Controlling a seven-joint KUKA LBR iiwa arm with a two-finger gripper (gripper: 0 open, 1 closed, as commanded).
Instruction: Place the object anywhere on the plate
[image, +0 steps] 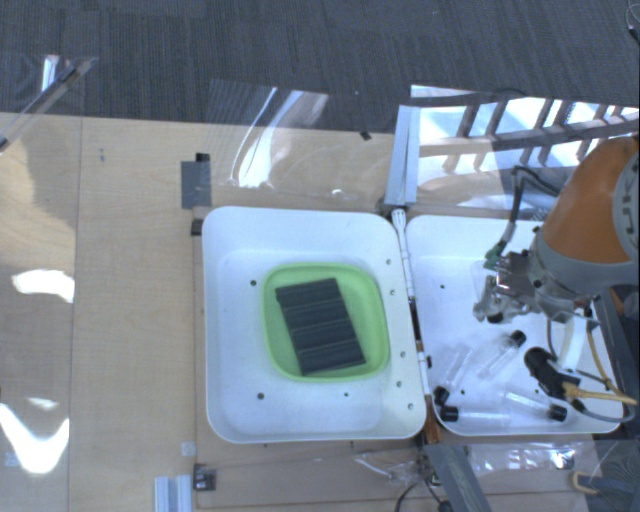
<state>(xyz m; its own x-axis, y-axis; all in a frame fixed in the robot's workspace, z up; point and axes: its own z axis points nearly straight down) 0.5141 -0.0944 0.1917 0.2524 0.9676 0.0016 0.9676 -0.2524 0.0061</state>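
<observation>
A green square plate lies in the middle of the left white bin. A dark grey ribbed block rests flat on the plate, turned slightly off square. My gripper hangs over the right bin, near its middle and well apart from the plate. I see nothing between its fingertips. Below it, several clear tubes with black caps lie on the right bin's floor, one of them just under the gripper and another at the bin's front left corner.
The grey and orange arm reaches in from the right over the right bin's far side. A metal divider post stands behind the seam between the bins. Bare wooden bench lies to the left.
</observation>
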